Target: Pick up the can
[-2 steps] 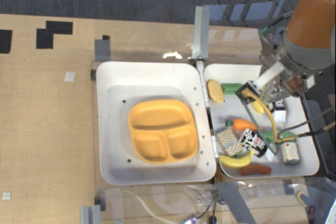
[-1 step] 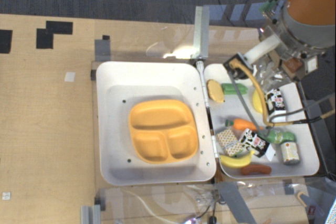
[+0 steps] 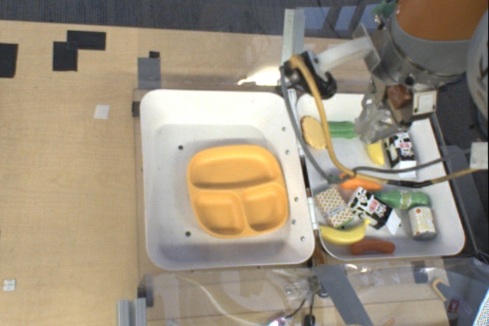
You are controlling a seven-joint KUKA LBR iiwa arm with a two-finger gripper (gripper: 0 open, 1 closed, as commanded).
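A red sausage-shaped toy (image 3: 373, 246) lies at the near edge of the right white bin (image 3: 452, 239), beside a yellow banana (image 3: 341, 234); the small silver can with a reddish label (image 3: 421, 223) stands upright near that bin's near right corner; the gripper (image 3: 380, 121) hovers over the bin's far part, well apart from it; the left bin (image 3: 164, 187) holds an orange compartment tray (image 3: 236, 189).

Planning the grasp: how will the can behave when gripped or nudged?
The can looks rigid and small, so probably light. It seems upright near the right bin's wall; a nudge might tip it, then its round side would roll. A green bottle crowds it.
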